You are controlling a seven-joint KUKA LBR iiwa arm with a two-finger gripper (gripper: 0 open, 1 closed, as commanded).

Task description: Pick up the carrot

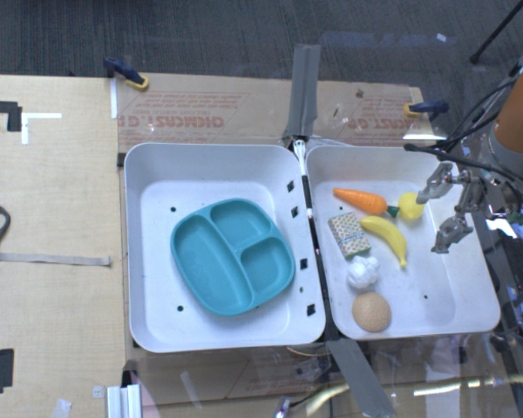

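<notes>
Nearest the camera, beyond the egg [371,311] and banana [389,237], the carrot [361,199] lies touching a lemon [410,207]. Right of the carrot, the hand [444,209] hovers open, apparently empty; it could snag that lemon instead.

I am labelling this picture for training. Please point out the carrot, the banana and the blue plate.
carrot [361,200]: camera view, middle of its orange body, in the right bin.
banana [389,236]: camera view, middle of its yellow curve, below the carrot.
blue plate [195,266]: camera view, floor of its large compartment, in the left bin.
</notes>
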